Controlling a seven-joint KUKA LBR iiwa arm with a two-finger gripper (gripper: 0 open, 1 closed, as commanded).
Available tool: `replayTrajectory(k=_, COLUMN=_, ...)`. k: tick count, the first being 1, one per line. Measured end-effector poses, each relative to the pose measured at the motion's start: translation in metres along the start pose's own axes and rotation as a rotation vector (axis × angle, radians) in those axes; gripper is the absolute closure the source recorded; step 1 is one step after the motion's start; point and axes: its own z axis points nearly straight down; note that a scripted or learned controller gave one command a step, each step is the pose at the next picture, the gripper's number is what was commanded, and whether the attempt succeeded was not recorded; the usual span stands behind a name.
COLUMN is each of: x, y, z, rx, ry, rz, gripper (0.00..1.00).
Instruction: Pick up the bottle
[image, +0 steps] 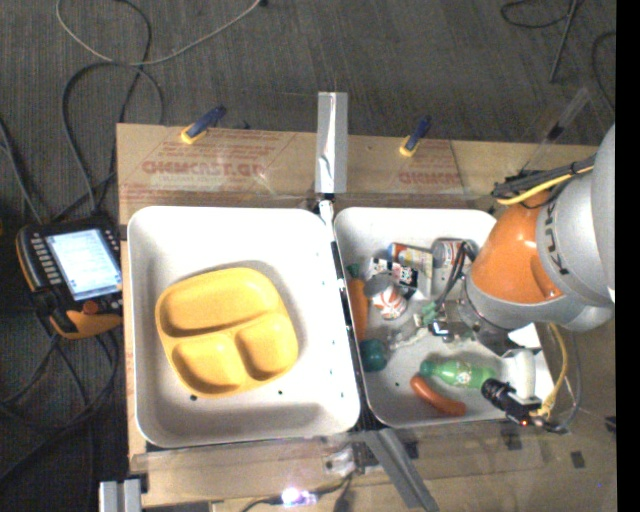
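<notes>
Camera view, right bin (352, 268): pincer (447, 318) low amid clutter at bin centre, below orange band (510, 262) of arm; jaw spread cannot be judged. Green bottle (458, 374) lying on side just near of pincer, apart from it. Orange-red sausage-shaped item (437, 395) touching bottle's near side. Teal round object (373, 352) left. Small cartons and can (420, 260) at far side. Left bin (140, 330): yellow compartment tray (228, 328).

grey arm (590, 240) with an orange band (510, 260) (yellow and black cables alongside).
</notes>
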Motion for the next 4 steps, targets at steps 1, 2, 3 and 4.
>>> replayTrajectory(k=1, x=-0.005, y=-0.011, z=-0.019, rx=0.011, ry=0.005, rz=-0.265, gripper=0.00)
replayTrajectory(k=2, x=-0.058, y=-0.027, z=-0.076, rx=0.014, ry=0.004, rz=-0.180, gripper=0.00)
replayTrajectory(k=3, x=-0.058, y=-0.024, z=-0.002, rx=0.004, ry=0.002, rz=-0.192, gripper=0.00)
replayTrajectory(k=4, x=-0.084, y=-0.025, z=-0.002, rx=0.006, ry=0.003, rz=-0.251, gripper=0.00)
